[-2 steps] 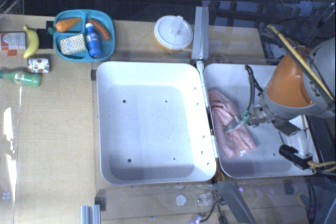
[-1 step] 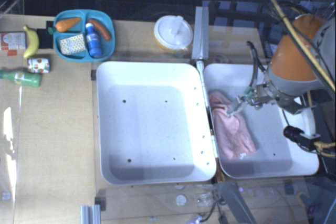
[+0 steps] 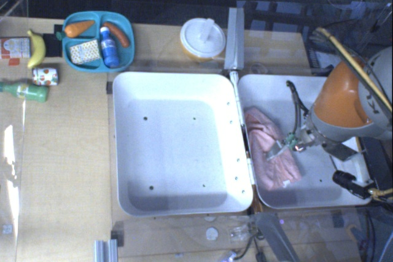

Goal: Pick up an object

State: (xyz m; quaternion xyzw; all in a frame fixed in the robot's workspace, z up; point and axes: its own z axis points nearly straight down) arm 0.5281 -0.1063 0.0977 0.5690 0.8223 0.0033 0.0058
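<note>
A crumpled pink cloth [image 3: 270, 144] lies along the left side of the right bin [image 3: 319, 190], close to the divider between the bins. My gripper [image 3: 286, 146] is down in that bin at the cloth's right edge, its tip touching or overlapping the fabric. The arm's orange band [image 3: 341, 98] sits above and to the right of it. Whether any cloth is between the gripper's tips is too small to tell.
The left bin [image 3: 178, 141] stands beside the right one. Beyond the bins are a blue divided tray [image 3: 126, 27] with toy food, a lidded yellow cup [image 3: 202, 38], a banana [image 3: 37, 49], a small can [image 3: 45, 76] and a green bottle [image 3: 24, 91].
</note>
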